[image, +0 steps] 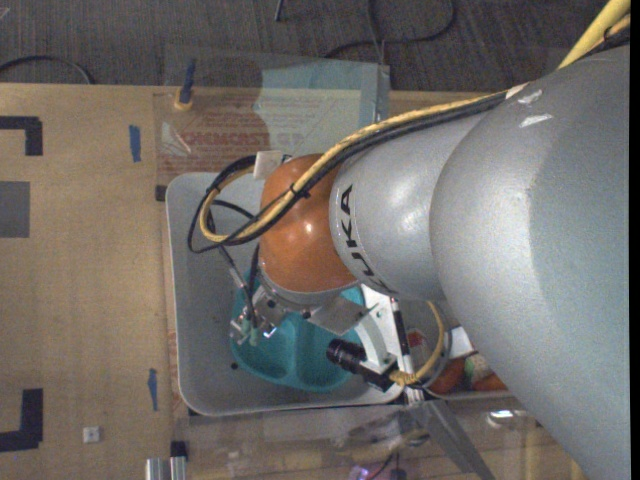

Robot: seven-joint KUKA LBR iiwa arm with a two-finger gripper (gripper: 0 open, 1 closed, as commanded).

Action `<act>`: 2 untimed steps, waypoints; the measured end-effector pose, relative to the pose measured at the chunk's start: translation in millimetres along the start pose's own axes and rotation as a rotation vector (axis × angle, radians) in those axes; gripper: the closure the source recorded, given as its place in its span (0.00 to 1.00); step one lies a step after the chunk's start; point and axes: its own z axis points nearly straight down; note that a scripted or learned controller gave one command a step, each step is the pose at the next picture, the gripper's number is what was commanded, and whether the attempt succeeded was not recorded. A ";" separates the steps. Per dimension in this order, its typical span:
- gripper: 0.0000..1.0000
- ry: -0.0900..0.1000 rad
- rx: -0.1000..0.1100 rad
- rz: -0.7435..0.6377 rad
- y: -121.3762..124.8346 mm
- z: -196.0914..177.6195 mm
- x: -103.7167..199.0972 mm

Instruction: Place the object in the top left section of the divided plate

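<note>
Camera view, looking down at a slant: the grey arm (480, 198) comes in from the right and covers most of the near white bin (200, 368). Its orange band (300, 228) sits directly over the teal divided plate (275, 353), which serves as the landmark for what follows.

Plate: lying inside the bin, toward the bin's lower wall. Only its left rim and lower part are exposed; a raised divider can be made out on the exposed portion, but the upper sections are masked by the wrist.

Gripper (250, 323): positioned at the plate's left edge, under the orange band, pointing down toward the plate. How wide it stands cannot be told from this angle, and nothing can be confirmed in its hold.

Object: not identifiable with certainty. Red and orange items (465, 373) lie to the right of the plate, past the black camera fitting (345, 353) on the wrist; whether one of them is the task's thing cannot be settled.

Governing relation: the gripper stands over the plate's left side, so the target section, judged to lie at the plate's upper left, is just beside or beneath the wrist. If the object is already carried, little travel remains; if it is among the items on the right, the arm must cross the whole plate to fetch it.

Yellow and black cables (225, 203) loop off the wrist above the plate.
</note>
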 end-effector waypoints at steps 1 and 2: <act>0.00 0.000 0.000 0.000 0.0 -0.1 -0.1; 0.00 -0.005 -0.004 -0.368 23.4 9.8 -15.4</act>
